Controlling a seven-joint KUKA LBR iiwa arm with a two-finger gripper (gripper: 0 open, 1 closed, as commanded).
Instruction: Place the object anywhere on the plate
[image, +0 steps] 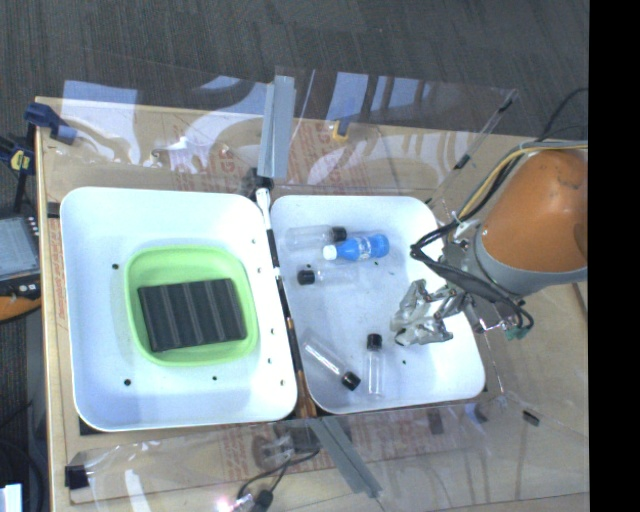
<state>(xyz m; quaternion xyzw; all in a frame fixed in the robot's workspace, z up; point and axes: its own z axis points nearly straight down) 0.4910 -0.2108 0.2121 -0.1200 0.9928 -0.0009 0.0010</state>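
A lime-green plate (232, 268) lies in the left bin (90, 230), and a dark ribbed rectangular block (190, 311) rests flat in its middle. The right bin (455, 370) holds a clear bottle with a blue cap (357, 247), a clear vial with a black cap (312, 240), a small black cap (305, 277) and two more black-capped vials (330, 362) (374, 366). My gripper (412, 325) hangs low over the right side of the right bin, just right of the upright-lying vial and well apart from the plate.
The grey arm with its orange band (540, 210) comes in over the right bin's right rim, with cables looping beside the wrist. A raised divider (272, 290) separates the two bins. Clear plastic sheeting and a metal bar (275, 130) sit behind them.
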